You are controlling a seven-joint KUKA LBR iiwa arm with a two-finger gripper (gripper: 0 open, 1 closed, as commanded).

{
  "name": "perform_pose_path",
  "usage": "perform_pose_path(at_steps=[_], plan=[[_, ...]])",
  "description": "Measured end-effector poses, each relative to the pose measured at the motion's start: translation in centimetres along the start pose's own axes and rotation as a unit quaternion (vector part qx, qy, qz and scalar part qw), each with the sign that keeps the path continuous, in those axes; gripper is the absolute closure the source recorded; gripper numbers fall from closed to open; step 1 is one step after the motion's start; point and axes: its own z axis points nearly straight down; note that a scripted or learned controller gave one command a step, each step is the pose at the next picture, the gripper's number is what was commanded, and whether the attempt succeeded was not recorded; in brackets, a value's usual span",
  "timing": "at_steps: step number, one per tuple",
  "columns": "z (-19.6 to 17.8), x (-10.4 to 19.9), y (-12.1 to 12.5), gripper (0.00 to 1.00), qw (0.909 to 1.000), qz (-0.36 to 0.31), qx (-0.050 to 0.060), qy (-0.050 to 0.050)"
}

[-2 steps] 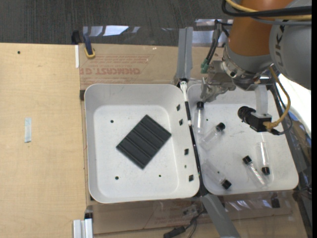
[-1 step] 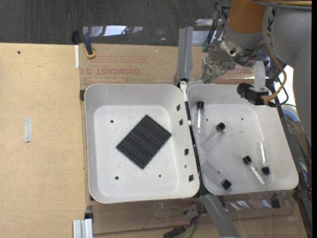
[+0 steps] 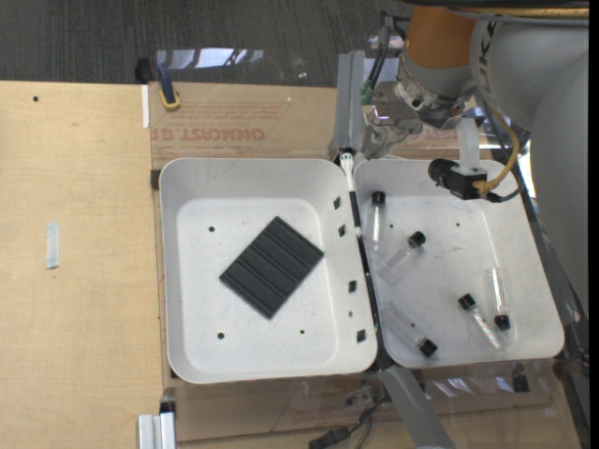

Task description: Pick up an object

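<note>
A black ribbed rectangular slab [image 3: 271,266] lies flat and turned at an angle in the middle of the left bin [image 3: 187,204]. Several clear vials with black caps are scattered in the right bin [image 3: 524,251]: one [image 3: 377,217] by the divider, one [image 3: 405,249] just right of it, and others near the front right [image 3: 494,299] and front left [image 3: 414,338]. My gripper [image 3: 374,138] hangs over the far left corner of the right bin, above the rim, with nothing visibly in it.
The arm's grey body and orange band [image 3: 440,26] cover the upper right, with a black cable fitting [image 3: 454,176] over the right bin's far side. Cardboard [image 3: 234,124] lies behind the bins. A wooden benchtop [image 3: 75,251] stretches to the left.
</note>
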Motion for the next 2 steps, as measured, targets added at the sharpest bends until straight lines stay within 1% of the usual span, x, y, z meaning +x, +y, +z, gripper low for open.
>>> perform_pose_path(at_steps=[1, 2], plan=[[-0.06, -3.14, -0.28, 1.00, 0.9958, 0.092, 0.000, 0.000], [-0.05, -3.11, -0.27, 0.00, 0.9958, 0.092, -0.001, 0.000]])
